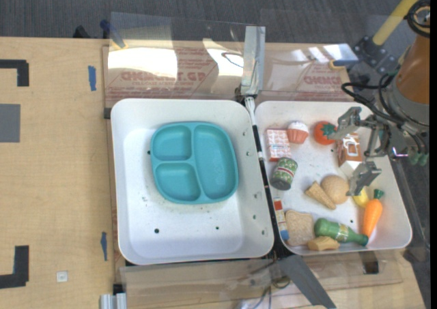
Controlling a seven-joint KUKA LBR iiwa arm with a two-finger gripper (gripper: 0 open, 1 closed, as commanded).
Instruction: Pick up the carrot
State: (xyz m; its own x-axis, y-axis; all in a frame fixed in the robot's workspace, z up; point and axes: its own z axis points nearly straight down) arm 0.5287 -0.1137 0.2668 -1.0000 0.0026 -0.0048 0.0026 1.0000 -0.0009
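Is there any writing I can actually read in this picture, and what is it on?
Red print on the clear sheet behind the bins: too blurred to read.
Small red and white packet: label too small.
Green can: label too small.
Nothing else carries readable writing.

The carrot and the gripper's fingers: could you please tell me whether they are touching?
Apart. In the camera view the carrot lies on the right bin's floor near its right wall, and a strip of white floor separates its green top from the gripper above.
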